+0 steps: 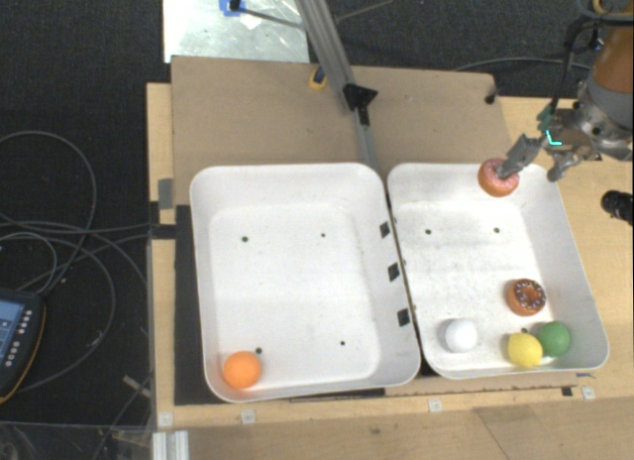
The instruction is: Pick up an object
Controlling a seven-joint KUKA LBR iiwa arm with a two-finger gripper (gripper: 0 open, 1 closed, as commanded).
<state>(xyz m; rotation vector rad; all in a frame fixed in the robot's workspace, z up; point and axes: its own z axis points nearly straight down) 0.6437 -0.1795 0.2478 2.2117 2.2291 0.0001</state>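
Nearest the camera, at about seven o'clock in the view, an orange ball (pixel 241 369) lies in the front-left corner of the left bin (pixel 287 280). Toward five o'clock, along the front wall of the right bin (pixel 475 250), three things sit in a loose row: a white ball (pixel 459 335), then a yellow ball (pixel 524 349), and a green ball (pixel 553 338) touching or just beside the yellow one. A little farther back, near the bin's right wall at about four o'clock, rests a chocolate-frosted donut (pixel 526 296) with sprinkles. The two bins stand side by side on the table (pixel 297 111), their inner walls touching along the middle.

Farther off, at about two o'clock, a pink-frosted donut (pixel 498 177) sits at the back edge of the right bin, close to its far-right corner. The gripper (pixel 543 158) is spread, its fingers apart: one dark finger reaches down to the donut's right side, the other stands off to the right, with nothing between them. Above it, the arm (pixel 609 71) comes in from three o'clock.
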